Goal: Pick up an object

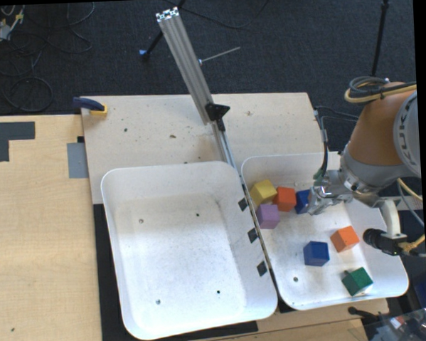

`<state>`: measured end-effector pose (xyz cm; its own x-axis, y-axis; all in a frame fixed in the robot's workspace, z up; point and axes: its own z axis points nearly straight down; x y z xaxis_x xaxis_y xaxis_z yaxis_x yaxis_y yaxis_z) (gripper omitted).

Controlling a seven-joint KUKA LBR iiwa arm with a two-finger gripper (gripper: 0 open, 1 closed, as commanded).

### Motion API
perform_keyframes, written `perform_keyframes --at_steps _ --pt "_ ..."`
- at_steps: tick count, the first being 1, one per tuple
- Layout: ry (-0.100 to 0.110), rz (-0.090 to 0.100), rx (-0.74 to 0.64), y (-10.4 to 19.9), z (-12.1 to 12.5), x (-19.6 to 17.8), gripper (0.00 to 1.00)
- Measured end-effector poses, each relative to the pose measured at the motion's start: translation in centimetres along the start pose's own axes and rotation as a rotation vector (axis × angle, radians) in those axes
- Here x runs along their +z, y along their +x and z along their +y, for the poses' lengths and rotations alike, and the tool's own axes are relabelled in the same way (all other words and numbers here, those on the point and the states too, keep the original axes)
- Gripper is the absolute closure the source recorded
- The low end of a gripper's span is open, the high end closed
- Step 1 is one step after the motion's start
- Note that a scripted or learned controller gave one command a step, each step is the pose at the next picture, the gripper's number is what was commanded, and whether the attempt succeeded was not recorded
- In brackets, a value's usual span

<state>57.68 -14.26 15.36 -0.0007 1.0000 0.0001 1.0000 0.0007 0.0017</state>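
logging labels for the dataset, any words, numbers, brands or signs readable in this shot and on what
No readable text on anything here.
The coloured blocks, for example the yellow block and the green block, have plain faces.
The checkered tag atop the metal rail is a pattern, not writing.
The white bins carry specks, no labels.

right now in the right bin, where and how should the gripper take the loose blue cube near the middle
Probably from straight above, fingers closing on two opposite side faces of the blue cube. It sits flat on the right bin floor with bare floor all around it, apart from the orange cube and the green cube, so any pair of sides looks reachable. The gripper is up by the clustered blocks.
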Motion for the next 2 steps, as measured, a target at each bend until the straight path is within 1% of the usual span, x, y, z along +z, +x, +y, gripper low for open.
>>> perform_keyframes --at_steps 1,2 --pt "-0.002 -0.001 0.001 -0.6 0.8 -5.9 1.0" --pt "-0.002 -0.001 0.0 -1.3 0.2 -10.9 1.0"
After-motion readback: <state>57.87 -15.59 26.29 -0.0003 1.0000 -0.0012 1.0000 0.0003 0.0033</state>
